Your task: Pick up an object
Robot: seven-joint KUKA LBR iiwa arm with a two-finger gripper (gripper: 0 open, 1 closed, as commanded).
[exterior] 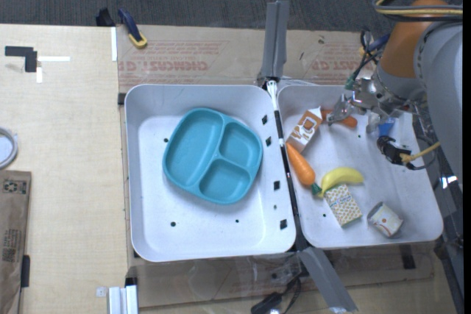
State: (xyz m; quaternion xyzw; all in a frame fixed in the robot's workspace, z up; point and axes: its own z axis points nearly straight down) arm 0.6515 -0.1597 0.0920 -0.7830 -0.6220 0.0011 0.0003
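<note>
Carton [305,130], the object nearest the gripper [344,112] and so the likeliest target, lies near the upper left corner of the right bin [430,232], just beside the divider between the two bins. Its long axis runs on a diagonal, from lower left to upper right in the camera view, with the upper end pointing toward the gripper. A small orange piece [349,123] sits directly under the gripper, touching or nearly touching it; whether it is held cannot be told. The gripper hangs low over the bin's upper part, and its state, spread or pressed together, cannot be told from this view. Other candidates lie further down the bin: carrot [300,165], long axis from upper left to lower right, tip toward the banana [341,176]; a patterned packet [343,204] just below the banana; a small cup [385,219] on its side near the lower right corner. Left bin [140,232] holds a blue plate [213,155]. Step in hand, as judged: the approach or descent onto an object, with no lift yet evident. The next move calls for aligning across the chosen object's short axis, closing firmly, and rising straight so that neighbours are not dragged.
</note>
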